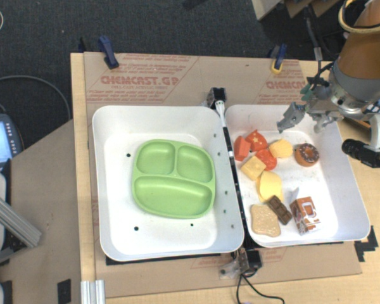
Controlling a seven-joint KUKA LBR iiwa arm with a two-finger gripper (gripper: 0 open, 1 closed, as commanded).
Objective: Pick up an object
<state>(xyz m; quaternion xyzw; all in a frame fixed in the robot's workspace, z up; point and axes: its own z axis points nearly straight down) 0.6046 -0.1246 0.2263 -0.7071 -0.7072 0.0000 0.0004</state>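
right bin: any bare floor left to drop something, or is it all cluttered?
Bare floor in the right bin: a strip along the far rim, under the gripper, and the right side past the donut and red carton. Crowded: the left half, from the tomato pieces down to the bread slice. The green plate fills most of the left bin.

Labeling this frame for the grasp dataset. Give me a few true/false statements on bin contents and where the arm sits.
1. The green divided plate lies in the left bin. True.
2. The food items are piled on the green plate. False: they lie in the right bin.
3. The gripper is over the far part of the right bin. True.
4. The chocolate donut is held by the gripper. False: it lies on the bin floor, beside the yellow piece.
5. The red-and-white packet lies near the right bin's front. True.
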